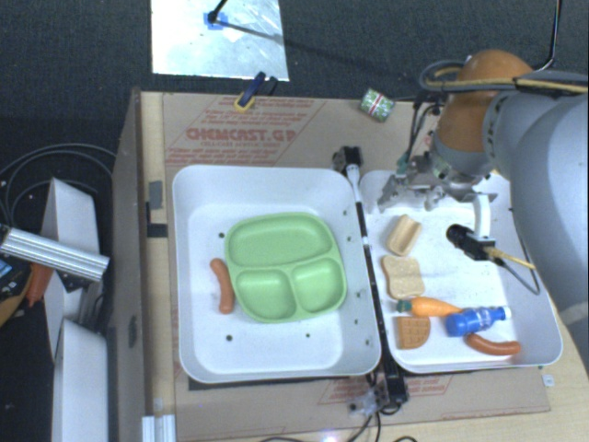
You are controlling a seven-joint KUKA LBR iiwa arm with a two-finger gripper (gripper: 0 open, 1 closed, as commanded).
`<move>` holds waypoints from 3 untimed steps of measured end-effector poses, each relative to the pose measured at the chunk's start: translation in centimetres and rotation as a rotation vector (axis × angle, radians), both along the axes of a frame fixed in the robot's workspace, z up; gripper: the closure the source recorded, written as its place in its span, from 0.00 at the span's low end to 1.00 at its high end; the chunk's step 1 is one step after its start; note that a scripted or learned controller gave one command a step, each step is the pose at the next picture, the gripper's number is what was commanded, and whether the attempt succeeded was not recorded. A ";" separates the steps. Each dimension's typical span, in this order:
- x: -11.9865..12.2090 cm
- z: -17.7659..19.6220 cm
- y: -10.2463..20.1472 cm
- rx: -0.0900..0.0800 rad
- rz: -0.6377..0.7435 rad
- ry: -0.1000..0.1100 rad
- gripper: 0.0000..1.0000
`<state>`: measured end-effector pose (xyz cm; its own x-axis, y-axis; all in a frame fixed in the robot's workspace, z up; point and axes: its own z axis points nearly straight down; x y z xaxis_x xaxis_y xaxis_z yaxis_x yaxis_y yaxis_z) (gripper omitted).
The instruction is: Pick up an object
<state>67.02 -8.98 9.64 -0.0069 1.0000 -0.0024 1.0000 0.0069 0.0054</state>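
The gripper (pixel 416 190) hangs over the right bin's (pixel 543 339) far end, just above the bread roll (pixel 403 235); its state I cannot tell. The roll looks light, stiff, dry; best pinched across its narrow middle

"CHEMCAST GP" on cardboard sheet (pixel 241 129)

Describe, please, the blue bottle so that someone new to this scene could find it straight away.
Start at the right-hand white bin, the one crowded with toy food. Near its front edge, the blue bottle lies on its side, between the orange carrot and the brown sausage. It is the only blue item among the food, with a white cap.
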 end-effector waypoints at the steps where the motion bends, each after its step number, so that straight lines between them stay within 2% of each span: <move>1: -4.4 -1.2 -0.8 0.002 -0.005 0.005 0.00; 2: -5.4 -1.2 0.4 0.002 -0.004 0.004 0.00; 3: -8.7 -1.2 0.7 0.002 -0.006 0.005 0.00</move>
